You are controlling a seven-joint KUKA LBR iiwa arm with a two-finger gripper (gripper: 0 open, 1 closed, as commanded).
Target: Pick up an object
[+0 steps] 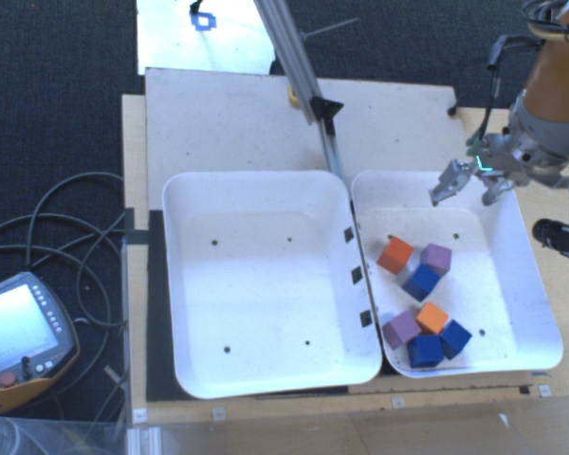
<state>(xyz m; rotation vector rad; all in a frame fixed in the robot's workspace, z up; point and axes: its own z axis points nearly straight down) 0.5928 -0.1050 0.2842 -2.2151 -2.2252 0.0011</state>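
The gripper (pixel 471 186) hangs over the right bin (pixel 526 282) at its twelve o'clock edge, jaws apart, holding nothing. Blocks cluster toward six — the orange block (pixel 394 254) looks light, stiff, easiest pinched across flat sides.

Teach pendant (pixel 19 344) with looped cables (pixel 71 226) at left; slanted metal pole (pixel 289 50); dark carpet (pixel 57 64).

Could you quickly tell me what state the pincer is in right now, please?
Pincer: open, holding nothing, hovering over the far end of the right bin, above the blocks.
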